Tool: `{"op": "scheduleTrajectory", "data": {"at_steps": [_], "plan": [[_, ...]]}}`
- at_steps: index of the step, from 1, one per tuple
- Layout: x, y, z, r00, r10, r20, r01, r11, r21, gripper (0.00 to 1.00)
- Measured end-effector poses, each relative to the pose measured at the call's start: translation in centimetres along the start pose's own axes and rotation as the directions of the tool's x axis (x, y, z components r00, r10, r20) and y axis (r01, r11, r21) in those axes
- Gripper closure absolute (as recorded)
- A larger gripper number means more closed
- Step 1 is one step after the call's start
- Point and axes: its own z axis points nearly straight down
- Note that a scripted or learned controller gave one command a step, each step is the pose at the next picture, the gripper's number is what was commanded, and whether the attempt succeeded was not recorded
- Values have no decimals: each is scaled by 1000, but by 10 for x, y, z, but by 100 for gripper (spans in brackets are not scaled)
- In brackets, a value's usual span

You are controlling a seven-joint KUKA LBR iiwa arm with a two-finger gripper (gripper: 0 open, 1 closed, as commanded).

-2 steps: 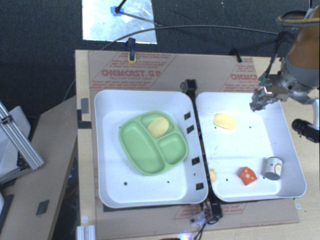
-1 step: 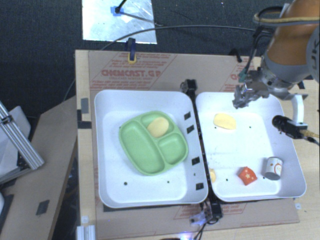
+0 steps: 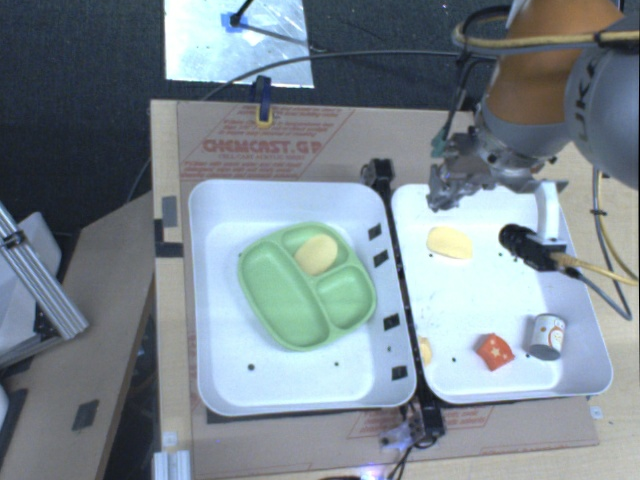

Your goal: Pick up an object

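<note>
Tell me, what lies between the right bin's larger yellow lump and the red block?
Nothing: the camera view shows bare bin floor between yellow lump and red block.

Two white bins - the left bin (image 3: 205, 268) and the right bin (image 3: 480, 298) - sit on brown cardboard (image 3: 330, 173) printed with red lettering. In the left bin is a light green divided plate (image 3: 290, 308) with a pale yellow lump (image 3: 318, 254) on it. The right bin has a brighter yellow piece (image 3: 450, 242), a red-orange block (image 3: 493, 351) with a small white mark, a silver-grey can (image 3: 546, 336) and small dark specks. The arm (image 3: 550, 38) is orange over grey - the floor is dark.
</note>
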Motion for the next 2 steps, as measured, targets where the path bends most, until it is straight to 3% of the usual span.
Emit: {"op": "scheduleTrajectory", "data": {"at_steps": [2], "plan": [[105, 12, 40, 1000, 0, -1, 0, 1000, 4, 100]]}}
